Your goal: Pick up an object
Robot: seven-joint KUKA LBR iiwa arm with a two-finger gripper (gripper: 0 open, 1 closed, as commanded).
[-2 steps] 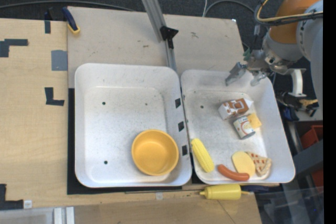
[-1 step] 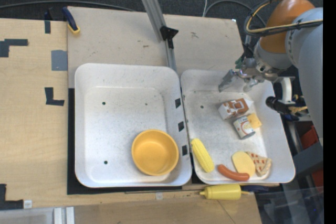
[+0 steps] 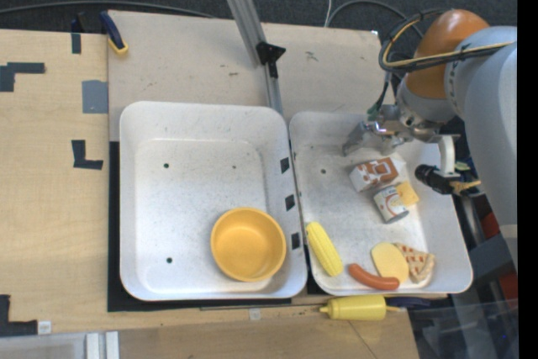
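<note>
My gripper (image 3: 370, 135) hangs over the far part of the right bin (image 3: 328, 134), at the end of the grey arm with the orange band (image 3: 445, 46). Just in front of it lies a small brown and white carton (image 3: 374, 173), with nothing visibly held. Beside the carton is a grey can with a yellow piece (image 3: 395, 202). Nearer the bin's front lie a corn cob (image 3: 324, 248), a red sausage (image 3: 372, 277), a yellow round piece (image 3: 387, 260) and a pizza slice (image 3: 419, 264).
The left bin (image 3: 168, 139) holds a yellow bowl (image 3: 248, 244) at its front right. A yellow mustard bottle (image 3: 357, 308) lies on the bench's front edge, outside the bins. A slanted metal pole (image 3: 244, 4) stands behind the bins.
</note>
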